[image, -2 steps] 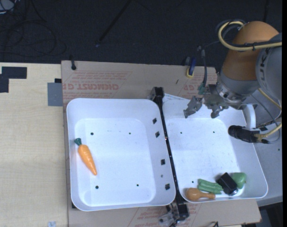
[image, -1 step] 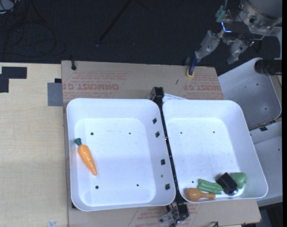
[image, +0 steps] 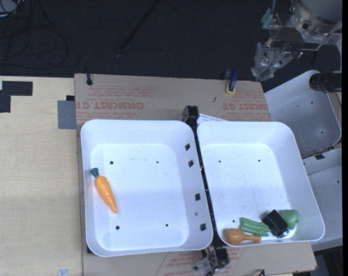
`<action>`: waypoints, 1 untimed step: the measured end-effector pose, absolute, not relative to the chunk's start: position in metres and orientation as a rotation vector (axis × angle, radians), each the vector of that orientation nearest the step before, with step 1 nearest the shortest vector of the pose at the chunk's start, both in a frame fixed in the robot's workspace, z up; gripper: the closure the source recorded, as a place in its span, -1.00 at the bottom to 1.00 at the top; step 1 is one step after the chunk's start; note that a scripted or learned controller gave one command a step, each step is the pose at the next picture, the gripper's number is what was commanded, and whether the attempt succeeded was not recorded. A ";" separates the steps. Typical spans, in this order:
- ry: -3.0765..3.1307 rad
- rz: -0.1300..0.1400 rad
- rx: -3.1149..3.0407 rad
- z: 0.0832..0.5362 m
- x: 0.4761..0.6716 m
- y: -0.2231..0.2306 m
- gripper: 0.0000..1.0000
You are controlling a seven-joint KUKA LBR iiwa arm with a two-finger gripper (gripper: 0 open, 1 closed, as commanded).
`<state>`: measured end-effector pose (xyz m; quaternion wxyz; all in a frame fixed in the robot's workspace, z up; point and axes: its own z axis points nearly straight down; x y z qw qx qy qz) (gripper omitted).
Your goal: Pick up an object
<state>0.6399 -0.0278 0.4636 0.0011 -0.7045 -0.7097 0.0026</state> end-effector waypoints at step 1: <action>-2.210 0.018 -2.217 0.331 0.642 -0.057 1.00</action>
